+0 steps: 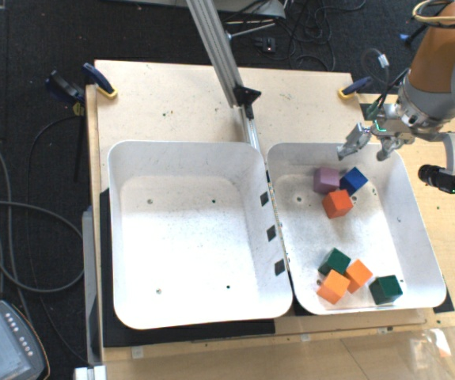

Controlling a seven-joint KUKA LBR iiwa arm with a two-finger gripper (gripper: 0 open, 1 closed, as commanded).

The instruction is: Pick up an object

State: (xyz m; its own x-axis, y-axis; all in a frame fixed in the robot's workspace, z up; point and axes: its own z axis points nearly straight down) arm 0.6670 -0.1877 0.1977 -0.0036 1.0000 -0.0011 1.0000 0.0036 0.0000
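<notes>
The right bin [417, 236] holds two groups of blocks. Toward its back lie a purple block [327, 180], a blue block [354, 180] and a red-orange block [338, 203], close together. Near its front lie a dark green block [337, 260], two orange blocks [359, 274] [333, 286] and another green block [385, 289]. My gripper [367, 143] hangs over the bin's back edge, above and slightly right of the blue block. Its two fingers [353, 142] are spread apart with nothing between them.
The left bin [187, 236] stands beside the right one. A slanted metal pole [216, 42] reaches down to the gap between the bins. Clamps [100, 81] [354, 88] sit at the bench's back corners. Cables lie on the floor to the left.
</notes>
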